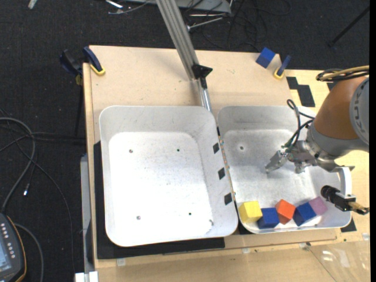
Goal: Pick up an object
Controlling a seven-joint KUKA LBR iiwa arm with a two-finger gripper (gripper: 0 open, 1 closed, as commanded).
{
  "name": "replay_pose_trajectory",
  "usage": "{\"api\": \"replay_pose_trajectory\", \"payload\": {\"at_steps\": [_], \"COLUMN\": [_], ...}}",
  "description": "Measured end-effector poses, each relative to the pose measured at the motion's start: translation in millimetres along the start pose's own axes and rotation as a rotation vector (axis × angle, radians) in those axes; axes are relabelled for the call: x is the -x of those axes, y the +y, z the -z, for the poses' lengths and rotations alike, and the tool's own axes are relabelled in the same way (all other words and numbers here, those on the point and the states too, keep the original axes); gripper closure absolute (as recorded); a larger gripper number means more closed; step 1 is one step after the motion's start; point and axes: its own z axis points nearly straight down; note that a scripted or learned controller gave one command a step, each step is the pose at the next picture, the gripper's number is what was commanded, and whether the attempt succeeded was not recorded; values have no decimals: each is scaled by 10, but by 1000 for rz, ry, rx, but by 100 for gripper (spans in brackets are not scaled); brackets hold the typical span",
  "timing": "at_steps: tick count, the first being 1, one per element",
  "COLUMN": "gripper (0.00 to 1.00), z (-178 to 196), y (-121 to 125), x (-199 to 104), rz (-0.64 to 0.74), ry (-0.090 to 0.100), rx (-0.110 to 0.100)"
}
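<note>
A brown wooden counter [153, 75] sits in the middle of the frame. Two flat white bins lie on it side by side. The left bin [117, 128] takes up the middle left of the frame. The right bin [247, 119] is in the lower right part.

The grey arm with its orange band [341, 107] comes in from the right edge of the frame. Its gripper [275, 164] is over the middle of the right bin and points to the left. It is too small and blurry to tell if the gripper is apart or together. Nothing can be seen in it.

The blocks are all in a row along the bottom edge of the right bin. From left to right there is a yellow block [251, 210], a blue block [268, 217], an orange block [285, 210], a second blue block [305, 214] and a light purple block [318, 205]. They sit close together, and some touch. The gripper is above them in the frame and well apart from them.

One more small blue block [266, 56] sits on the counter near the upper right, outside the bins, just beside a yellow clamp [279, 68]. Another yellow clamp [94, 63] is at the upper left corner of the counter. A long silver pole [176, 28] leans from the top of the frame down to the spot between the two bins.
</note>
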Motion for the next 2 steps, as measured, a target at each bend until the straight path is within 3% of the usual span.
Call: {"api": "replay_pose_trajectory", "payload": {"at_steps": [1,2], "gripper": [0,0], "z": [916,563], "y": [-205,-325], "x": [-174,-348], "rz": [5,4], "ry": [-2,1], "rx": [6,-4]}}
